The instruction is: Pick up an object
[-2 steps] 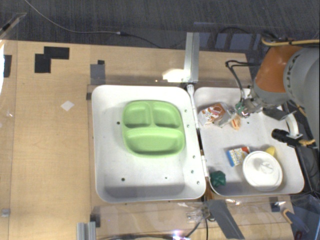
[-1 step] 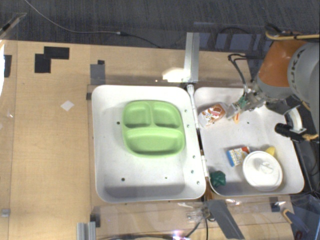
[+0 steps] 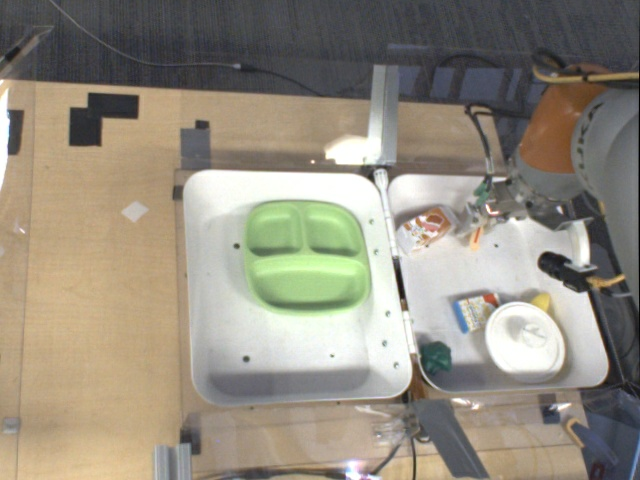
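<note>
In the right bin [image 3: 590, 368] lie several objects. A red and white snack packet [image 3: 425, 228] is at the upper left, with a small orange piece [image 3: 475, 236] just to its right. A blue and red box [image 3: 473, 311], a white round bowl [image 3: 524, 340], a yellow item [image 3: 541, 302] and a dark green item [image 3: 435, 356] lie toward the front. My gripper [image 3: 490, 204] hangs over the bin's back edge, just above the orange piece and right of the packet. Nothing shows between its fingers.
The left bin [image 3: 215, 358] holds a green divided plate [image 3: 305, 256]. A metal post [image 3: 384, 118] stands behind the wall between the bins. The grey arm with its orange band [image 3: 560, 133] fills the upper right, and a black part [image 3: 565, 268] juts over the right bin's right side.
</note>
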Motion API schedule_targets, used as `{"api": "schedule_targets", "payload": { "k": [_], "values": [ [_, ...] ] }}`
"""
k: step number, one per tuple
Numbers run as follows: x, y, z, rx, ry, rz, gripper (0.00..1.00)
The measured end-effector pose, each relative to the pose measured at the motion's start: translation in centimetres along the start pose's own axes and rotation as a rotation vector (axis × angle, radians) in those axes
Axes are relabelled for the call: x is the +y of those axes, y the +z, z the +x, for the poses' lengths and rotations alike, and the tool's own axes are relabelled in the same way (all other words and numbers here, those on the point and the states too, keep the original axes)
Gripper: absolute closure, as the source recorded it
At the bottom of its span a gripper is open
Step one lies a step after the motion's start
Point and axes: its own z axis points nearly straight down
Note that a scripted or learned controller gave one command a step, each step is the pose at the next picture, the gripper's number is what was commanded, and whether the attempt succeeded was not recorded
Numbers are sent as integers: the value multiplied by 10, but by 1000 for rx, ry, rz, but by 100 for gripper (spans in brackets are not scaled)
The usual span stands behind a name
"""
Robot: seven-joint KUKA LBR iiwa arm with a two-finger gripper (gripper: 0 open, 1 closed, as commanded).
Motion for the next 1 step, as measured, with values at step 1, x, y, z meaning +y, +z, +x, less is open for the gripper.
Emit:
{"api": "schedule_targets", "payload": {
  "k": [1],
  "values": [
    [6, -143, 81, 1, -75, -3, 100]
  ]
}}
